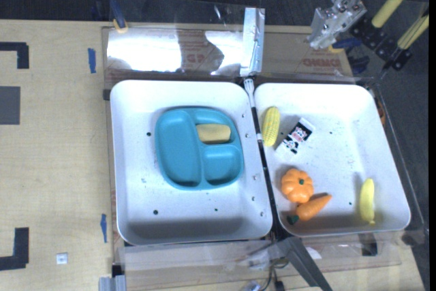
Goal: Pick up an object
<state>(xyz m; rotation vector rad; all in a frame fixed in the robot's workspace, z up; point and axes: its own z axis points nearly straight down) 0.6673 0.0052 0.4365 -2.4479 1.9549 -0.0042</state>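
Left bin (129, 215): white, shallow, holds a blue divided tray (184, 153) at frame centre with a yellow sponge-like block (214, 133) in its upper right compartment. Right bin (327, 95): white, holds an orange pumpkin (297, 185) at lower centre; a corn cob (271, 126), yellow, long axis near vertical, by the left wall; a carrot (313, 207), orange, lying diagonally, tip up-right; a banana (367, 200), yellow, upright along the right side; a small black-and-white card (298, 134). Gripper (325, 37): upper right of frame, above the bins, holding nothing; finger spread cannot be told.
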